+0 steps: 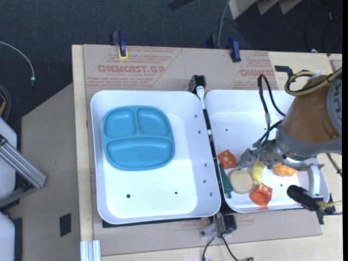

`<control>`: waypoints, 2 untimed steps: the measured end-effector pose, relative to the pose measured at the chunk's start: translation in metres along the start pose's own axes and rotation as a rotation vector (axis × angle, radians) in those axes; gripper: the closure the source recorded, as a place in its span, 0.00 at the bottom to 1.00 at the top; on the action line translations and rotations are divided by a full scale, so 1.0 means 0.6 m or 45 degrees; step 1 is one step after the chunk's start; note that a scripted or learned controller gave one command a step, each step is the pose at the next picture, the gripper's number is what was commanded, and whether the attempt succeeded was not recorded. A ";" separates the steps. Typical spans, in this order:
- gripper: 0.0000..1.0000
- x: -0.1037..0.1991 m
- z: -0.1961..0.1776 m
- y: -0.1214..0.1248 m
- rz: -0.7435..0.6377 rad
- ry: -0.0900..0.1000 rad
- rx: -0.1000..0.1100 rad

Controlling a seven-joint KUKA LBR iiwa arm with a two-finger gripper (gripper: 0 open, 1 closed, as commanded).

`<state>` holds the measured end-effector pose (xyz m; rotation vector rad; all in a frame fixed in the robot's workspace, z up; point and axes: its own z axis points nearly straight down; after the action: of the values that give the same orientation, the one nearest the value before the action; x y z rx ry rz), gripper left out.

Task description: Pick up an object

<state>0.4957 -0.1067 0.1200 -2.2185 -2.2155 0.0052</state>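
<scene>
Several small items lie in the front of the right bin (239, 113): a red piece (227, 158), a tan round piece (241, 180), a yellow piece (256, 173), an orange piece (284, 171), a red-orange piece (261, 195) and a green strip (224, 182). My gripper (260, 155) hangs low over this pile, just above the yellow piece, with the red piece to its left. The grey wrist and the orange band (310, 118) above it hide the bin's right side.
A blue divided plate (138, 137) lies in the back half of the left bin (163, 200). Black clamps (198, 83) sit on the ridge between the bins. Black cables (266, 99) trail from the arm across the right bin's rear.
</scene>
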 end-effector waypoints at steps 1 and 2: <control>1.00 0.000 -0.022 0.003 0.001 -0.003 -0.010; 1.00 0.005 -0.118 -0.010 -0.003 -0.005 -0.017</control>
<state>0.4903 -0.1039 0.1909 -2.2247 -2.2269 -0.0052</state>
